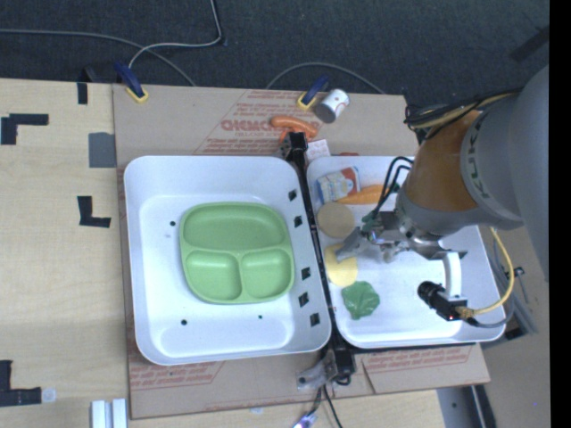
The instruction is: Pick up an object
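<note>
Grey two-finger gripper [350, 246] (opening impossible to judge) hovers over a pale yellow soft-looking lump [340, 267]; probably light, squeezable at its middle.

Both white bins [152, 239] look like smooth plastic, slight sheen. Green divided plate [237, 251] is matt plastic. Counter [53, 239] is pale wood grain; a printed brown cardboard sheet [214, 123] lies under the bins, matt. Green lump [360, 299] looks soft, crinkled. End effector [364, 241] is bare grey metal; arm band [446, 172] is glossy orange. Backdrop [357, 16] is dark, rough carpet-like cloth.
</note>
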`<state>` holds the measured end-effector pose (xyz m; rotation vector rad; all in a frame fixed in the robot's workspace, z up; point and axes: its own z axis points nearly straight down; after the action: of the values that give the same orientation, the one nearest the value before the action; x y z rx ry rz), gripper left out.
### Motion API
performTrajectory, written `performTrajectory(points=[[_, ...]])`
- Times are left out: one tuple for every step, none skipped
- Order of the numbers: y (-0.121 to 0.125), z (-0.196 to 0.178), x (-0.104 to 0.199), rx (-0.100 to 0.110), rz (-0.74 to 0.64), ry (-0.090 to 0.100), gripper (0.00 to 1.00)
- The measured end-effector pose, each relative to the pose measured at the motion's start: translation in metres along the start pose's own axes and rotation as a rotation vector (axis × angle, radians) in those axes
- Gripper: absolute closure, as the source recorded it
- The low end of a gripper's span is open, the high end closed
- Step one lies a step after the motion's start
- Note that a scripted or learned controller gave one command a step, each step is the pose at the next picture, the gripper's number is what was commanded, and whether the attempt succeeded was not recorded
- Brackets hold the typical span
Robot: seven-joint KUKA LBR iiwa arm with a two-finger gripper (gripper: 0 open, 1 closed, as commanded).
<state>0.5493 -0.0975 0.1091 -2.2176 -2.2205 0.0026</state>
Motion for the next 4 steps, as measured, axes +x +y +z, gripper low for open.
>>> performTrajectory(points=[[0.041, 0.023, 0.0, -0.005, 0.0, -0.001, 0.0], [0.087, 0.022, -0.001, -0.005, 0.0, -0.002, 0.0], [0.111, 0.024, -0.012, 0.004, 0.0, 0.002, 0.0], [0.109, 0.024, 0.002, -0.003, 0.001, -0.004, 0.0]])
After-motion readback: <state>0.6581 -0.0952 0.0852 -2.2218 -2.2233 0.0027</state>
